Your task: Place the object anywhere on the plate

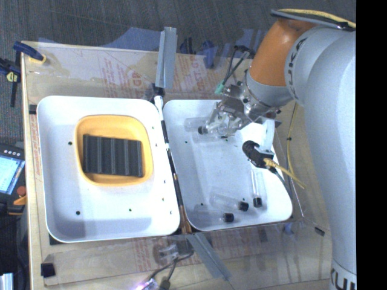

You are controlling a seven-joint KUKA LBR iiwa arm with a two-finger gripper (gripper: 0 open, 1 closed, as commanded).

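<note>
Holding a yellow plate [113,127], the left bin [57,180] — the hand [221,122], grip unclear, perhaps over clear objects.

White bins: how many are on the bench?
2. The left bin holds the yellow plate. The right bin sits beside it, under the gripper.

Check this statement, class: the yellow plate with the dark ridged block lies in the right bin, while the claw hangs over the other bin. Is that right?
Not quite. The camera view shows the yellow plate and its dark ridged block in the left bin. The claw hangs over the other, right bin, as stated.
</note>
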